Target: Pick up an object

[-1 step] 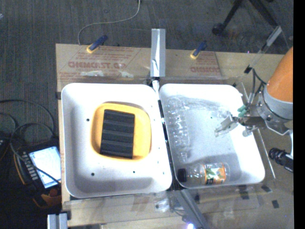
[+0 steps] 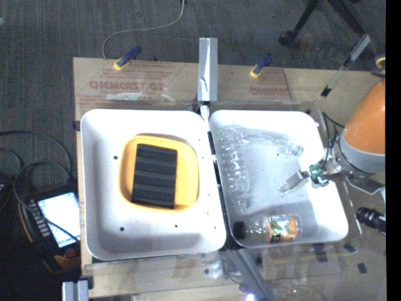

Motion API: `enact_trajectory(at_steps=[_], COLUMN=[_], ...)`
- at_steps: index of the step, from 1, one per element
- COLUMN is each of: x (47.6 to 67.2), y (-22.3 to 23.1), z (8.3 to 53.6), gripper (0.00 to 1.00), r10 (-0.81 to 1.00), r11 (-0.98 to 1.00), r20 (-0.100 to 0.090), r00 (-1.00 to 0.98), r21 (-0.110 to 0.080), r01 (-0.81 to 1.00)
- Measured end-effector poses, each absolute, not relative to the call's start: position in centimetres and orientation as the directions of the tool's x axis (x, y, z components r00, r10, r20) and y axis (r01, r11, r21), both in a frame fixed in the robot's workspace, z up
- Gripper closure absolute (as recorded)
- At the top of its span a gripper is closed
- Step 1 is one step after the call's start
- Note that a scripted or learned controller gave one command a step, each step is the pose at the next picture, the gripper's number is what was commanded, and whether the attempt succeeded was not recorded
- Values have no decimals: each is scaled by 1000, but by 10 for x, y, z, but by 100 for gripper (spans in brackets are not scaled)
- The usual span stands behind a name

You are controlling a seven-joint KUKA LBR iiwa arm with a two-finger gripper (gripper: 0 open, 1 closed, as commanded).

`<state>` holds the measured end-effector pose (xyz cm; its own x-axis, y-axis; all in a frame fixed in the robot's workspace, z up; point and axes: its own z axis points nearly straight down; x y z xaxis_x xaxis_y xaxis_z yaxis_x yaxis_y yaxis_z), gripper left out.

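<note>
Grey carpeted floor surrounds a bench topped with cardboard [image 2: 182,83], on which two blue-and-yellow clamps [image 2: 127,57] [image 2: 261,64] and a silver upright bar [image 2: 207,68] sit along the far edge. Left bin [image 2: 94,168]: shallow, white, holding a yellow tray-like object [image 2: 128,168] with rounded corners, set roughly in the bin's middle; a black ribbed block [image 2: 154,175] lies on top of it, long axis running from far to near with a slight tilt, ribs crossing left to right. Right bin [image 2: 329,221]: shallow, white. Item one, a clear plastic bottle [image 2: 266,227] with a dark cap and an orange-and-green label, lying on its side along the near wall, long axis left to right, cap pointing left toward the bins' shared divider. Item two, crumpled clear plastic [image 2: 235,162], hard to outline, stretching along the left side of the same bin from far to near, with more transparent material [image 2: 285,146] toward the far right. Arm: orange band [image 2: 369,127] at the view's right edge, grey wrist below it. Gripper [image 2: 299,179]: over the right half of the right bin, pointing left and slightly toward the near edge, well apart from the bottle; the fingers look close together with nothing visible between them, though their exact gap cannot be told at this size. Black cables [image 2: 31,162] and a lit tablet-like device [image 2: 59,215] lie on the floor to the left.
</note>
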<state>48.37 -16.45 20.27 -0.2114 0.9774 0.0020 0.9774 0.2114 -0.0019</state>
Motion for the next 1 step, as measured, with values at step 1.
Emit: enact_trajectory(at_steps=[1], x=[484], y=[-183], z=[156], gripper=[0], r10=[954], r11=[299], r20=[2], r00=[-299], r21=[-1], r01=[954])
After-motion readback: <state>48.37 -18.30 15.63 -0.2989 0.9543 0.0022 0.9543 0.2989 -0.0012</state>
